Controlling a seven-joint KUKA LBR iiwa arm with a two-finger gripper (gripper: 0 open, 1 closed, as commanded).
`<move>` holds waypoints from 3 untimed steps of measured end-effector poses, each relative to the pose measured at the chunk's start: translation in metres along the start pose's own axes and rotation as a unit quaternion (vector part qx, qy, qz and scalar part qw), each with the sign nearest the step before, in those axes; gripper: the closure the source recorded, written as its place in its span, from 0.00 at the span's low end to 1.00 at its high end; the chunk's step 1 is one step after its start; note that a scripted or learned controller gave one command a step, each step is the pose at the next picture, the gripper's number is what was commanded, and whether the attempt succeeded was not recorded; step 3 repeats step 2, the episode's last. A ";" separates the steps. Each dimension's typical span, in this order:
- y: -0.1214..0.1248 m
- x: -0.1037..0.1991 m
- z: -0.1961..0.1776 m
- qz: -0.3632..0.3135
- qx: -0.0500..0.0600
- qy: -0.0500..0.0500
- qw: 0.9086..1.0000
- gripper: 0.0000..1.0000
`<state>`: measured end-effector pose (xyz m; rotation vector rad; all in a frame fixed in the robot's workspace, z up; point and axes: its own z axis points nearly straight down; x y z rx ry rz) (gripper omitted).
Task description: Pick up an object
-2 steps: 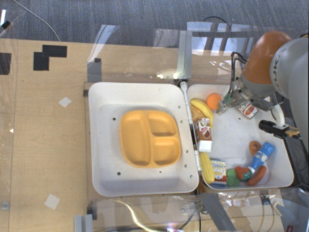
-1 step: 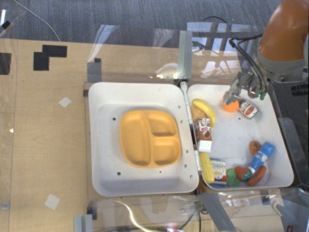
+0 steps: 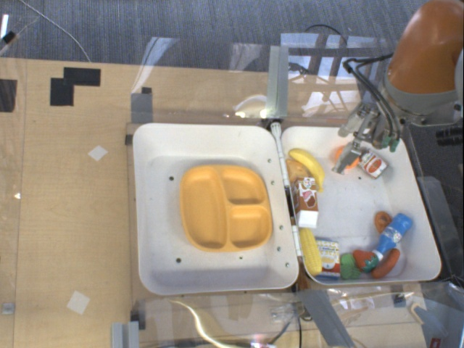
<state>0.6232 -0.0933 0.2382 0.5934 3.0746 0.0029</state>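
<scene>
Camera view: tool hangs low in the right bin, by an orange piece and red-white packet; whether it grips, cannot tell. Risk: crowding could cause a glancing, empty close.

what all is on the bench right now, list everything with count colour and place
bins: 2, white, side by side on the bench
divided tray: 1, yellow, middle of the left bin
banana: 1, yellow, right bin by the divider
corn cob: 1, yellow, right bin, lower left
small cartons: a few, mixed colours, along the right bin's left wall
bottle: 1, blue, right bin, lower right
small toys: several, red, green, orange, right bin's lower edge
red and white item: 1, beside the claw
arm: 1, grey and orange, from the right
claw: 1, above the right bin's upper part
</scene>
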 end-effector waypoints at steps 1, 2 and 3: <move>0.028 0.010 -0.008 0.018 -0.001 0.000 1.000 0.00; -0.013 0.060 0.097 0.244 0.003 0.004 0.970 0.00; -0.013 0.060 0.097 0.244 0.003 0.004 0.970 0.00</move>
